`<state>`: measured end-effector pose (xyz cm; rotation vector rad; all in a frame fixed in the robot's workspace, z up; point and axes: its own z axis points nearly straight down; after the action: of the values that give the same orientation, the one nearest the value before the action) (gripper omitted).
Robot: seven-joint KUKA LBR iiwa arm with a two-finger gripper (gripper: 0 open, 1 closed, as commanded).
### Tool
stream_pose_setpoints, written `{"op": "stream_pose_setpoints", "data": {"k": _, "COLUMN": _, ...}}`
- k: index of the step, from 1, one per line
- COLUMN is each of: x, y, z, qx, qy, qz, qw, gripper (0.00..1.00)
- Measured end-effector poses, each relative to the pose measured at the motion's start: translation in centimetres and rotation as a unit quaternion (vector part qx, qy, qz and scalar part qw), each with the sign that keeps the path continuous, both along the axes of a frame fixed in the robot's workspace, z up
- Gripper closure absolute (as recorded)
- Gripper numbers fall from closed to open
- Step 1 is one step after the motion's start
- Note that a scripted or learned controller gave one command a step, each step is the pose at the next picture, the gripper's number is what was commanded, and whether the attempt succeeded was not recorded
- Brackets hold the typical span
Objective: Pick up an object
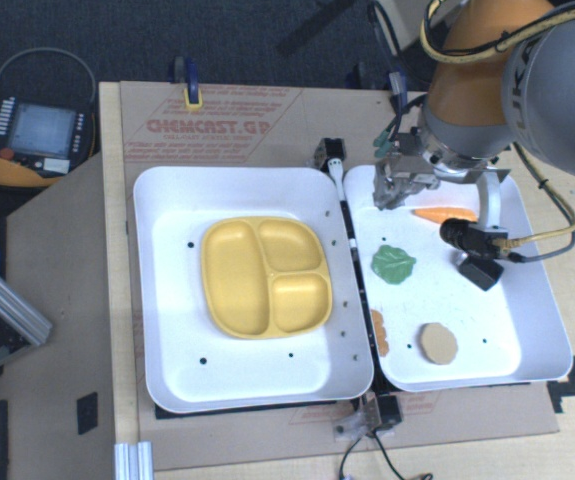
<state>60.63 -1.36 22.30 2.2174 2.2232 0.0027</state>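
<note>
Orange carrot piece (445, 213) lies in the right bin (527, 358), just right of the gripper (395, 190), which hangs low over the bin's upper left area; finger state unclear, cannot tell. Green leafy piece (393, 264) below it. Round tan biscuit (438, 343) nearer the front. Left bin (167, 368) holds a yellow divided plate (265, 275).

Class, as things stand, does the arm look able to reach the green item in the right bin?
Probably yes: the green item lies apart from its neighbours, uncovered, just below the gripper.
</note>
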Motion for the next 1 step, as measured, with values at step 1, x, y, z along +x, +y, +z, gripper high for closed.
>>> {"op": "stream_pose_setpoints", "data": {"k": 1, "x": 1.0, "y": 4.94, "z": 1.03, "qx": 0.0001, "qy": 0.0, "qz": 0.0, "qw": 1.0, "gripper": 1.0}}
